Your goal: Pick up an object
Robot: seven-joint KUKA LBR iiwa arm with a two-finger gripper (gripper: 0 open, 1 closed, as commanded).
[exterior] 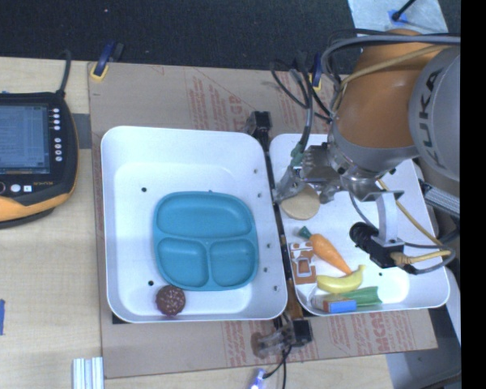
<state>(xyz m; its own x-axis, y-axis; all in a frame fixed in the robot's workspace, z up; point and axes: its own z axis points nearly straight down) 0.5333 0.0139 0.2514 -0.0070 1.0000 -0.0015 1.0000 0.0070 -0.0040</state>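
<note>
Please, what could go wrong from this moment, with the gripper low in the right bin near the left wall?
1. The gripper sits close to the right bin's left wall, so it may scrape or catch the wall.
2. The beige round object lies at the gripper; whether it is gripped cannot be told, and it may slip away.
3. The carrot, banana and the rest lie crowded, so a move may disturb them.

Open floor around the blue tray (pixel 204 239) (right bin (pixel 417 297) crowded near the carrot (pixel 330 253)).
</note>
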